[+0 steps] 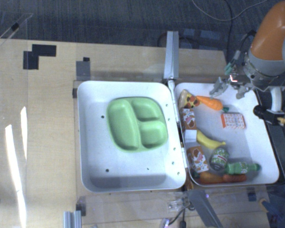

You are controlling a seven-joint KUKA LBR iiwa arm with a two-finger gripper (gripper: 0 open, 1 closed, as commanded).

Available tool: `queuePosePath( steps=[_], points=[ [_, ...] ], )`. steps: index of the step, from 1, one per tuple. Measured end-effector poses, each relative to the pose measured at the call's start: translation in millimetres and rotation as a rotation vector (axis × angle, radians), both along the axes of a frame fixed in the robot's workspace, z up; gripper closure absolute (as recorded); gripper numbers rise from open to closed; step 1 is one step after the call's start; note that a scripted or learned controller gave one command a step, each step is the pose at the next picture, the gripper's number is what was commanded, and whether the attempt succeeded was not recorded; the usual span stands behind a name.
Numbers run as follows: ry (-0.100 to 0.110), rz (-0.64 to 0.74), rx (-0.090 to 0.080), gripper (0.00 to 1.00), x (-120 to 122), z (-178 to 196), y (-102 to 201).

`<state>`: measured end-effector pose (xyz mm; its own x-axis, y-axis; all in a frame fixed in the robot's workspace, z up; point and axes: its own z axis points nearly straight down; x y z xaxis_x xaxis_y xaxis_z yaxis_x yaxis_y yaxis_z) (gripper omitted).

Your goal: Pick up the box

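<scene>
Your target, the box (233,121), lies flat on the floor of the right bin (261,146), in its upper right part, apart from the other items. It is a small orange-red carton with a pale printed panel on top; its long axis runs roughly left-right in the camera view, tilted only slightly. From the gripper (232,83) the box sits toward the near side of the view, almost straight below it in the picture, so you should expect the coming move to be a short travel toward the bin's middle plus a descent. The gripper hovers over the bin's far rim, and nothing is between its fingers; whether it is open or closed cannot be told at this resolution. Nearest neighbour is the carrot (210,102), up and left of the box, near but not touching. A banana (209,139) lies lower left, well clear. The left bin (90,141) carries a green divided tray (137,123).
</scene>
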<state>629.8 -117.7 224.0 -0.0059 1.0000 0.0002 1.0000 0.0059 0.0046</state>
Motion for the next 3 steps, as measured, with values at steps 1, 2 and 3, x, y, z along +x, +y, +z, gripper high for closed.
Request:
queuePosePath(
  steps=[1, 2, 3],
  points=[
    [-0.001, 0.094, -0.002, 0.00, -33.3, -21.4, -48.2],
    [-0.002, 0.283, -0.003, 0.00, -8.5, -129.5, -84.6],
    [-0.006, 0.287, -0.004, 0.00, -32.9, -135.3, -87.5]
  ],
)
